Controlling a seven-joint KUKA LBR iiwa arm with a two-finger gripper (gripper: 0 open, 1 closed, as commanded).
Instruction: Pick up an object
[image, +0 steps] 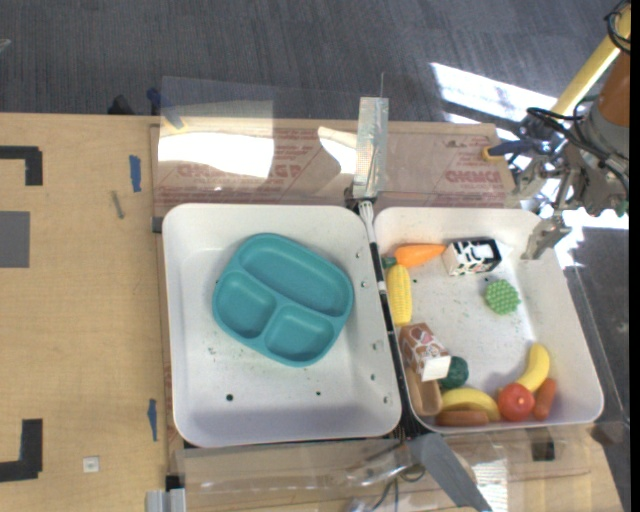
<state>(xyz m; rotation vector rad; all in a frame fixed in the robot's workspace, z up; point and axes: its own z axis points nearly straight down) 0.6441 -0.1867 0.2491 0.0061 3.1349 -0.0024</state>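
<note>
1. Two shallow white bins sit side by side: the left bin (190, 400) in the middle of the frame and the right bin (580, 350) toward the right edge.
2. Nothing is picked up yet, as far as I can judge. The gripper (545, 238) hangs at the upper right of the frame, over the top right corner of the right bin, with nothing between its fingers. Whether the claw is wide or narrow I cannot tell; it is too small and cluttered to read.
3. All of the task is left: choose an object, come down on it, close and lift.
4. One teal divided plate (284, 298) lies alone in the left bin.
5. Candidates for the pick all lie in the right bin. Along its top: one carrot (420, 254) and one black-and-white block (474, 256), near each other. Below the carrot, against the left wall: one corn cob (399, 292).
6. One green knobbly ball (502, 296) lies alone below the block, the nearest loose thing to the gripper.
7. Lower part: one small printed carton (424, 350), one dark green piece (455, 373), two bananas (537, 366) (470, 400), and one tomato (516, 401), packed close together.
</note>
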